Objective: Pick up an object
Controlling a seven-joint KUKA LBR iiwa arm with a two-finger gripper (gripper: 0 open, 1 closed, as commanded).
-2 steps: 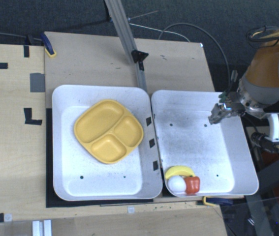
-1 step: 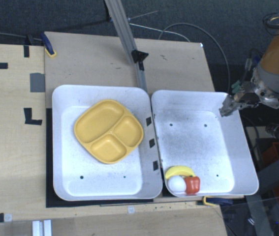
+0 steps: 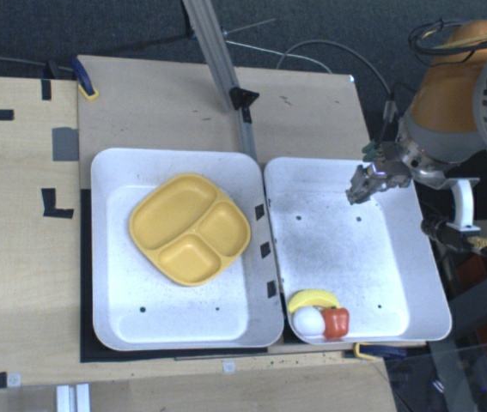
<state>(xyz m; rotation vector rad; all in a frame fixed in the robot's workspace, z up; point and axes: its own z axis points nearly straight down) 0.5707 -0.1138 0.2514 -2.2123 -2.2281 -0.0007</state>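
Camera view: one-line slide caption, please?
Gripper above right bin; small objects cluster at its near-left corner; yellow divided plate in left bin.

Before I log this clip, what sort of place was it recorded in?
Most likely a robotics lab's grasping test bench, not a home or kitchen. Two white bins, the left bin and the right bin, sit on a taped wooden bench; toy items fill them, like a yellow divided plate, and the gripper hangs above.

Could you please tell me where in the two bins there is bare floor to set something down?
The right bin is bare across its middle, between the gripper at the far end and the banana, egg and red piece crowding the near left corner. In the left bin, the yellow tray leaves a bare strip along the near wall.
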